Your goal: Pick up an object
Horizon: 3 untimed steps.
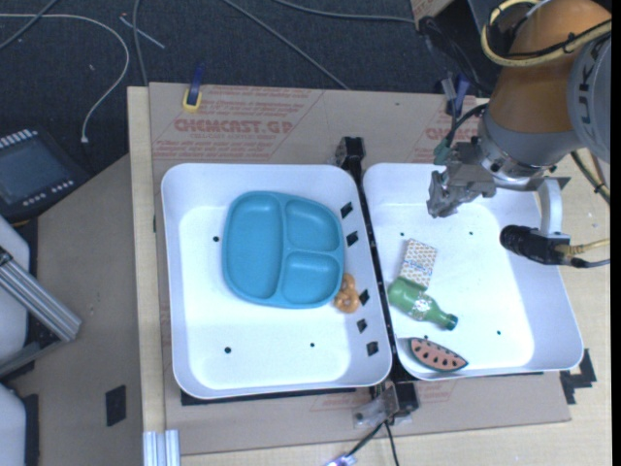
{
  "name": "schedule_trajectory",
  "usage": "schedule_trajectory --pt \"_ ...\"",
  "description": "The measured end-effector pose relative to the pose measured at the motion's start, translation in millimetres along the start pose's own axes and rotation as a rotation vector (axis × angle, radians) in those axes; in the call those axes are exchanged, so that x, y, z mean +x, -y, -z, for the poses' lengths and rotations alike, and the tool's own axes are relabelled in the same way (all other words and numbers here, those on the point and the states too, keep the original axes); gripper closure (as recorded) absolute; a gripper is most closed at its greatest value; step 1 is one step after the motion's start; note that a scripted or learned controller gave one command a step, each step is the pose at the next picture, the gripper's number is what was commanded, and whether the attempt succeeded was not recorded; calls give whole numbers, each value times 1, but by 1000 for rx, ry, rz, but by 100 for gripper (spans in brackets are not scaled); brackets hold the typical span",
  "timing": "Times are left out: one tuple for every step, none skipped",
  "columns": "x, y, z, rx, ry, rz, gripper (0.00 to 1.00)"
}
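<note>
Gripper [444,202] hangs above the right bin's [543,328] far end, finger spread impossible to tell. Nearer lie a checkered packet [419,259], glossy green bottle [421,302] and watermelon slice [436,355], all untouched.

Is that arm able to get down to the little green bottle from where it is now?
Probably yes. The gripper hangs over the same right bin as the green bottle, and nothing lies over the bottle, though a patterned packet touches its upper end.
</note>
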<state>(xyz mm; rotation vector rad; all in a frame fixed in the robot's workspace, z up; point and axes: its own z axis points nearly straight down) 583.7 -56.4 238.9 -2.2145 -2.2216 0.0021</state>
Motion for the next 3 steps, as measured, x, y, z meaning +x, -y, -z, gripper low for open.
schedule_trajectory --pt "57 15 5 -1 -1 3 100" --pt "100 33 7 -1 -1 2 100" --pt "146 46 -8 0 1 1 100"
